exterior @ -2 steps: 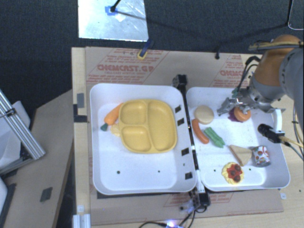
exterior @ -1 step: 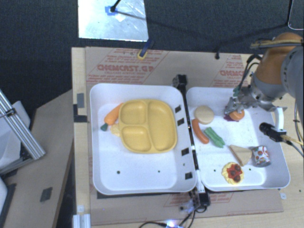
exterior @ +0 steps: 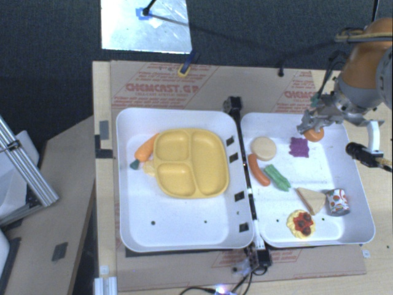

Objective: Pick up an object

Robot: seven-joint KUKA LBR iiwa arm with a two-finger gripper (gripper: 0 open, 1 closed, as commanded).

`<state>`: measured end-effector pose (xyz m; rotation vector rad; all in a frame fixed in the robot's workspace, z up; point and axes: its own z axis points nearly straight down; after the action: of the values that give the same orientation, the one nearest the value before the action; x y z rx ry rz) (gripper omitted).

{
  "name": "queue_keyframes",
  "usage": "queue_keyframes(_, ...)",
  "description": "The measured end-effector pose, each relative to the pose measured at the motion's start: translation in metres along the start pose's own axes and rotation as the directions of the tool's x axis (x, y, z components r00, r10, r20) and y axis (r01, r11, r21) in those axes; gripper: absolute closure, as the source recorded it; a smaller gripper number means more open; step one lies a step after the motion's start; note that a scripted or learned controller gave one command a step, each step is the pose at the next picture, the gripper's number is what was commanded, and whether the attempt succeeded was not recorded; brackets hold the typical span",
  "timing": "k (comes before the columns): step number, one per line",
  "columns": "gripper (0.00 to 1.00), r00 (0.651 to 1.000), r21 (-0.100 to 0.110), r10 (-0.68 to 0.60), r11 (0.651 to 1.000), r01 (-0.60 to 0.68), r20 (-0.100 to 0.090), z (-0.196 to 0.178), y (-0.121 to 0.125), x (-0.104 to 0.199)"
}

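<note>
My gripper [exterior: 309, 128] hangs low over the far right part of the right bin [exterior: 363, 217], on the end of the grey arm with the orange band. A small round orange object [exterior: 317, 135] lies right at its tip, partly covered by it. Whether the gripper grips the orange object is unclear from this angle. Close by to the left lie a purple toy [exterior: 299, 147] and a round beige bun [exterior: 264, 147].
The right bin also holds a hot dog [exterior: 258, 169], a green pickle [exterior: 277, 177], a sandwich wedge [exterior: 311, 198], a small can [exterior: 336, 202] and a pizza piece [exterior: 301, 223]. In the left bin [exterior: 132, 229] sit a yellow divided plate [exterior: 184, 163] and a carrot [exterior: 145, 147].
</note>
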<state>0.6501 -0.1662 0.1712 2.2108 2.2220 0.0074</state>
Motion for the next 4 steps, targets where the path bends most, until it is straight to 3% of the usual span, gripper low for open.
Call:
queue_keyframes(1, 1.00, 1.000, 0.000, 0.000, 1.000, 0.000, 0.000, -0.055, 0.002, 0.000)
queue_keyframes(4, 1.00, 1.000, 0.008, -0.003, 1.000, 0.003, -0.003, -0.073, -0.046, 0.149)
